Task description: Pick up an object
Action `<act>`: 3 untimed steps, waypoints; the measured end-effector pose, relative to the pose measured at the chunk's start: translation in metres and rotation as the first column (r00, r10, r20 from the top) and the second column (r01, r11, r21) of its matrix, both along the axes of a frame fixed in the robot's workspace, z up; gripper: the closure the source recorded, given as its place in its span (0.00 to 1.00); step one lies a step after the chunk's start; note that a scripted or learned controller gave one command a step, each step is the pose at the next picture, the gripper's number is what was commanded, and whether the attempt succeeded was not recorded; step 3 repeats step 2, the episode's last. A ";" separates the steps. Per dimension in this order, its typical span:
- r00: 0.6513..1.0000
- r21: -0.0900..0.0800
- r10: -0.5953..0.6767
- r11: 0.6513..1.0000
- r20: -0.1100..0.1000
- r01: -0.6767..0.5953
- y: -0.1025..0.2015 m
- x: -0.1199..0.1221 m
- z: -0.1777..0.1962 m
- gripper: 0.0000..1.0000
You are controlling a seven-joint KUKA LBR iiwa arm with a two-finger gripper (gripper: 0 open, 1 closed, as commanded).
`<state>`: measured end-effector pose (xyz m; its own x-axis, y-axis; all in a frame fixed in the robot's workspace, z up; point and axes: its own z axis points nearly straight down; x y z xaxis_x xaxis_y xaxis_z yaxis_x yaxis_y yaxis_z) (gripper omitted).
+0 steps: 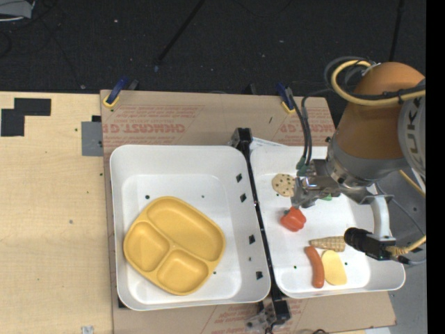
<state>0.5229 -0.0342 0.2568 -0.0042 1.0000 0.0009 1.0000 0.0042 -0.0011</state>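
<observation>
Bench: two white bins; left bin [125,179] has yellow divided plate [174,244]. Right bin [389,280]: gripper [303,199] directly above small red object [294,219], grip state unclear. Cracker [282,183], cone [328,243], sausage [316,266], yellow slice [335,268] nearby; bare floor near the divider

Claw [304,199] fingertips too small to read; right bin [389,281] far corner behind the arm [375,117].

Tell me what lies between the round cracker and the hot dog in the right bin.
In the camera view, a small red pepper-like toy lies between the cracker and the hot dog, just below the claw. Around it is bare white bin floor.
</observation>
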 end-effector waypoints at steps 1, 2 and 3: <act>1.000 0.000 -0.001 1.000 -0.001 0.001 0.051 0.001 -0.015 1.00; 1.000 -0.001 -0.002 1.000 0.000 0.002 0.092 0.010 -0.021 1.00; 1.000 -0.001 -0.002 1.000 0.000 0.002 0.092 0.010 -0.021 1.00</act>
